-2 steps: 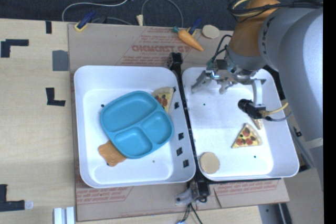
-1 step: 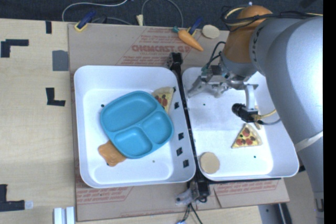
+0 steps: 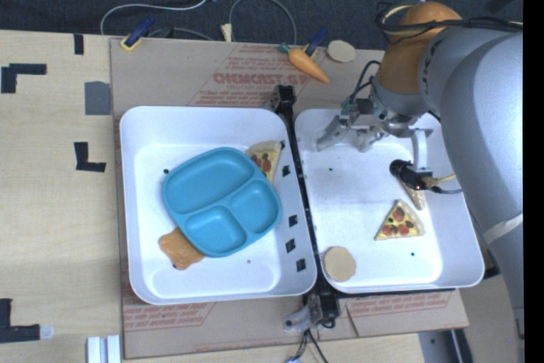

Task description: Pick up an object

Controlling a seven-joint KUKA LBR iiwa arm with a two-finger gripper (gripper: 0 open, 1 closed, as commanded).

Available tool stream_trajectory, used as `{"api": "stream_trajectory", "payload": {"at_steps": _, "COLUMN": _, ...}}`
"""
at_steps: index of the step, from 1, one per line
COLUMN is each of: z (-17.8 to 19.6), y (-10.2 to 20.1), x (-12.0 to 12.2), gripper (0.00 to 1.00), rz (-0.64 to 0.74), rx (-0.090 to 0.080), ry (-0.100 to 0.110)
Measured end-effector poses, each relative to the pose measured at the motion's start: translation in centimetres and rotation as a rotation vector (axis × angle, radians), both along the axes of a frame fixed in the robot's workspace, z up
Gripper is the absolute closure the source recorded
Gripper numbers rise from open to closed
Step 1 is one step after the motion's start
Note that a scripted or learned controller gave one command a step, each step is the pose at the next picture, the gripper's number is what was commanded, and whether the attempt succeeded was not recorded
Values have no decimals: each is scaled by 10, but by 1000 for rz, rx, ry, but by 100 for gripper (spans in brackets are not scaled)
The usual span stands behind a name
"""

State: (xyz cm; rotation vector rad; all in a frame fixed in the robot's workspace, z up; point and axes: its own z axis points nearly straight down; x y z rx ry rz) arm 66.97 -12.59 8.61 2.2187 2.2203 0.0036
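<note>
Gripper (image 3: pixel 350 134) over right bin's (image 3: pixel 459 268) upper left, fingers spread open, nothing between them. Pizza slice (image 3: pixel 399 223) lies lower right in that bin, cookie (image 3: pixel 340 263) near front edge. Left bin (image 3: pixel 136 183): blue tray (image 3: pixel 221 200), second slice (image 3: pixel 265 157) just beside it.

Even, fairly bright overhead light w/ soft shadows; the two shallow white plastic bins (image 3: pixel 136 183) look a bit washed out (mild glare on the floors). Overall slightly soft, low-res; the big grey arm housing (image 3: pixel 489 123) at right is blurred.

One fixed camera above the bench, looking down aslant, both white bins (image 3: pixel 136 183) in frame
</note>
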Motion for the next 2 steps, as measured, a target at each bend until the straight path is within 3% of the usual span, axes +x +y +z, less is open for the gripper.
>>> {"api": "stream_trajectory", "payload": {"at_steps": 1, "z": 0, "y": 27, "x": -1, "gripper": 0, "rz": 3, "rx": -3, "ry": 2}}
{"api": "stream_trajectory", "payload": {"at_steps": 2, "z": 0, "y": 27, "x": -1, "gripper": 0, "rz": 0, "rx": -4, "ry": 3}}
